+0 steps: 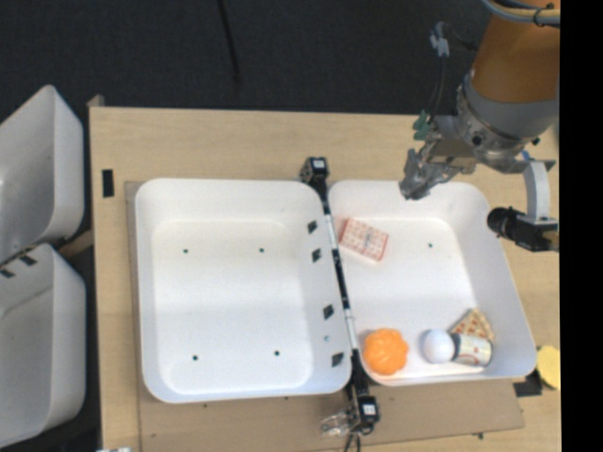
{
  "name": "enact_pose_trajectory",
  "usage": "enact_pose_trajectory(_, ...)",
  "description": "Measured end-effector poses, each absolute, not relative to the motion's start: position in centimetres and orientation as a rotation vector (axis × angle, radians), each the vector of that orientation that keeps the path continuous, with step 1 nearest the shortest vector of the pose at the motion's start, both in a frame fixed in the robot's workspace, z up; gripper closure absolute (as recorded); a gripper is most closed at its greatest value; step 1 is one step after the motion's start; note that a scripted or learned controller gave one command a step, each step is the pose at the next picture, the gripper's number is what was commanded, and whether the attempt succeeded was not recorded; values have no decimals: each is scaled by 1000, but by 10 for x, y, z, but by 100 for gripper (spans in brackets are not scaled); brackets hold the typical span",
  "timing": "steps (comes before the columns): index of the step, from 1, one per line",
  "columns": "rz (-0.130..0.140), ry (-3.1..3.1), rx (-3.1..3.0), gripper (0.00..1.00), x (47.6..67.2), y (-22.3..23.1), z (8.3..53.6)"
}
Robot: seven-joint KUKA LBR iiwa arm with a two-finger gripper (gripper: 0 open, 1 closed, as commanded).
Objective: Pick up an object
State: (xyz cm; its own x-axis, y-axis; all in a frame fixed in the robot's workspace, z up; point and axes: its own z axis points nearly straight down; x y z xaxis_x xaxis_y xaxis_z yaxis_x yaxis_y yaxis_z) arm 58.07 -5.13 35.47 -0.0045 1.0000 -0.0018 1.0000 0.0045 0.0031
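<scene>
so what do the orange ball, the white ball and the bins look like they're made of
The orange ball looks matte and slightly dimpled, maybe foam or rubber, or a toy orange. The white ball looks smooth with a soft sheen, probably plastic, though it is too small to be sure. The bins look like thin moulded white plastic, with rounded corners and a faint gloss.

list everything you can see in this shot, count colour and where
bins: 2, white, side by side on the bench
bench: 1, light wood, under the bins
card: 1, pink and white, far part of right bin
ball: 1, orange, near edge of right bin
cup: 1, white, lying beside the ball
wedge: 1, tan, near right corner, behind the cup
arm: 1, grey and orange, from the right
hand: 1, grey, above right bin's far edge
</scene>
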Motion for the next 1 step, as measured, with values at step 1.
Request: enact_pose_trajectory(1, 13, 2226, 2208, 100, 552, 27, 486)
